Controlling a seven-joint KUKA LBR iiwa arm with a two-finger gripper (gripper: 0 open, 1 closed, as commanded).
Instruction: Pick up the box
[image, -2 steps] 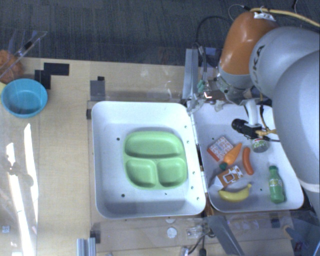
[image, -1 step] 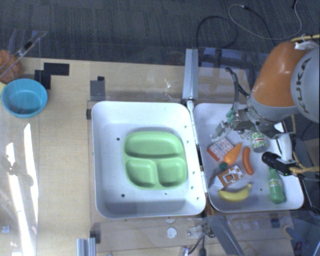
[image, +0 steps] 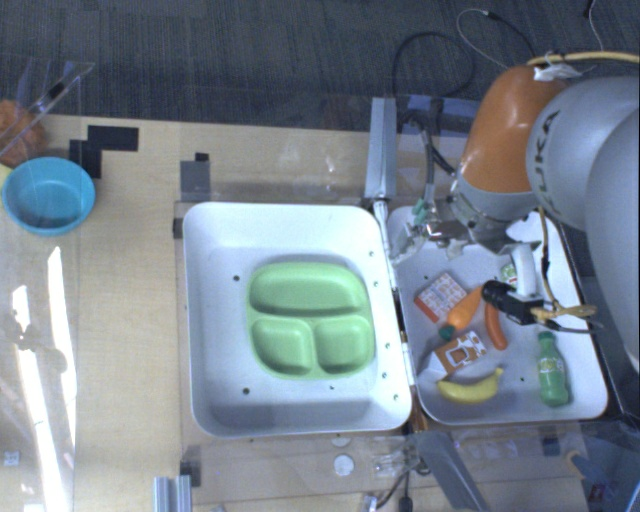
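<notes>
In the right bin (image: 590, 395), the orange-and-white box (image: 440, 296) lies just below and slightly right of the claw (image: 418, 232), its long axis running diagonally, touching the carrot (image: 464, 309); the claw's opening can't be made out.

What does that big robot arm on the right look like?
The arm is bulky and rounded, with smooth grey shells and an orange band above the wrist. Dark lettering marks the grey casing, and thin black cables loop near its metallic wrist end.
</notes>
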